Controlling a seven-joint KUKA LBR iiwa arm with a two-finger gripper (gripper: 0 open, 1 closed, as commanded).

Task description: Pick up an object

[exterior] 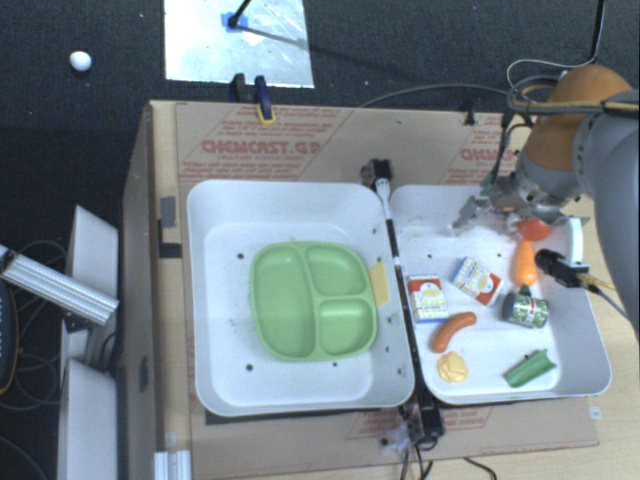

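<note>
Still at the approach step, the gripper [468,215] hovers at the upper right of the frame over the right bin [585,353], its jaws apparently open and empty, so it must next descend onto a toy such as the carrot [524,263] below it.

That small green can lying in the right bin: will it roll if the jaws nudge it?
Probably. The green can lies on its side on the right bin floor, so a sideways nudge would likely roll it. The carrot just above might stop it. It looks small, rigid and light.
</note>
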